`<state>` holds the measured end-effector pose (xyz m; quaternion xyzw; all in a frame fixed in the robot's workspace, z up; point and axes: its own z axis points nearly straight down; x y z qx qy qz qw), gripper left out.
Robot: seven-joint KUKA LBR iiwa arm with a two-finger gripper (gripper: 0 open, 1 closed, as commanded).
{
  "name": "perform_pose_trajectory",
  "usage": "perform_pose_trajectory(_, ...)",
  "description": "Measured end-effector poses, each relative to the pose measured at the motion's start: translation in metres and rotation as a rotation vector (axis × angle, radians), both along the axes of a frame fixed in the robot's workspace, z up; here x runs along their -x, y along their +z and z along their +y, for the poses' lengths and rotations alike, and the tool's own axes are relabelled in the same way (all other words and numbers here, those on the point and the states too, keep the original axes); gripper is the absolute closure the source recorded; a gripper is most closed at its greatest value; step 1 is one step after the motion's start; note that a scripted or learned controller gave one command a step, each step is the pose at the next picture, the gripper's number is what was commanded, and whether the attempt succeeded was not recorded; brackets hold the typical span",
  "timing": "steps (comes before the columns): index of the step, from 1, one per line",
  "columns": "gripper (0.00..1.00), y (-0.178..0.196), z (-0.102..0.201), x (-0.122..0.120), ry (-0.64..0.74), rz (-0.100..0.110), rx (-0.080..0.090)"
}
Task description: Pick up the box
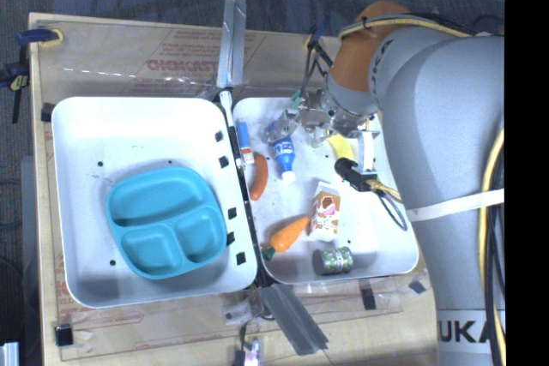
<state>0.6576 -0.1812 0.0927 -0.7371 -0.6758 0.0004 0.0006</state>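
Left bin (69, 184): sitting with a blue divided tray (163, 219) lying in it. Nothing here is bearing on the task.

Right bin (382, 223): holding the clutter. Along its left wall an orange sausage (257, 176) is lying lengthwise. Just right of it a small blue-and-white bottle (284, 157) is lying with its white cap pointing toward the near side. Nearer the front rim a carrot (289, 232) is lying at a slant, its thick end reaching up to the box.

The box (326, 212), a small white-and-orange carton, is lying flat in the middle of the right bin, toward the front. The carrot is just beside its lower left corner, possibly touching. A green can (333, 260) is lying on its side just below it.

Gripper (298, 123): hanging at the far end of the right bin, by the top of the bottle and well apart from the box. It is holding nothing that I can make out. Its parts are blurring into the clutter, so I cannot tell how wide it is set.

Step in hand, by my reading: the approach is only beginning and the box is not yet being addressed. The next move is calling for a shift toward the front of the bin, over the carton, and then a descent between carrot and can. With both neighbours crowding it, there is little room for a sloppy line-up.

Arm (429, 124): reaching in from the right.
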Motion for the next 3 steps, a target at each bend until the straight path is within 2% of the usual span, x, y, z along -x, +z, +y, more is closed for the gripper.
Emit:
perform_pose_trajectory(1,0.0,0.003,0.023,0.101,0.046,0.002,0.0)
perform_pose_trajectory(2,0.0,-0.001,0.024,0.052,0.04,0.001,0.0)
perform_pose_trajectory(3,0.0,-0.002,0.013,0.008,0.046,0.007,-0.001)
